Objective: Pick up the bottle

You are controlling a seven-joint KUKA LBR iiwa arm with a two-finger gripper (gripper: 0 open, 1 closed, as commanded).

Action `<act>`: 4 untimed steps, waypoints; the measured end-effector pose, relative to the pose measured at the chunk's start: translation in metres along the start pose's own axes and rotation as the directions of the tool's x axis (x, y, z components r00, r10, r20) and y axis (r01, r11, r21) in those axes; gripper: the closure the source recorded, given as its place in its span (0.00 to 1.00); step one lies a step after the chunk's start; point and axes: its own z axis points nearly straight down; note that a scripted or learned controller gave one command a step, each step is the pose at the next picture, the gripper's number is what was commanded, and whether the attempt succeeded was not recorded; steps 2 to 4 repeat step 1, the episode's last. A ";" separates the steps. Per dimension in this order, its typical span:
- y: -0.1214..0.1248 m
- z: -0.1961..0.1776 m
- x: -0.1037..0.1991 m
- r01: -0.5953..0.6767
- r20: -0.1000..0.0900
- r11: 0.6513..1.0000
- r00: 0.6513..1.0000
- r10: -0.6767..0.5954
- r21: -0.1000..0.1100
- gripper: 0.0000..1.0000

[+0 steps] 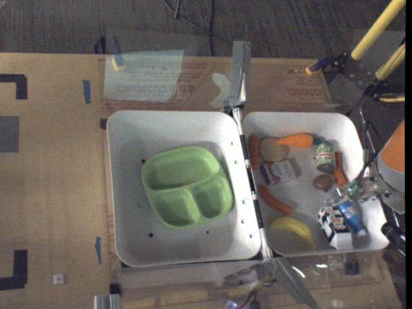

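Note:
A small bottle (324, 157) with a green cap and a red and white label stands at the upper right of the right bin (302, 118), beside the carrot (295, 140). The gripper (358, 189) reaches in from the right edge, below the arm's orange band (394, 152). It hovers by the bin's right wall, below and to the right of the bottle. It is just above a blue object (351, 216) that lies against a black and white carton (333, 226). Nothing shows between the gripper and the bottle.
The right bin also holds a potato (272, 150), a purple box (280, 170), two sausages (275, 199), a brown lump (322, 182) and a banana (293, 229). A green divided plate (187, 187) lies in the left bin (125, 192).

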 end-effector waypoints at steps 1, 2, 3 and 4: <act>0.012 -0.099 0.032 -0.041 0.005 0.999 0.999 0.041 0.008 1.00; 0.012 -0.099 0.032 -0.041 0.005 0.999 0.999 0.041 0.008 1.00; 0.012 -0.099 0.032 -0.041 0.005 0.999 0.999 0.041 0.008 1.00; 0.012 -0.099 0.032 -0.041 0.005 0.999 0.999 0.041 0.008 1.00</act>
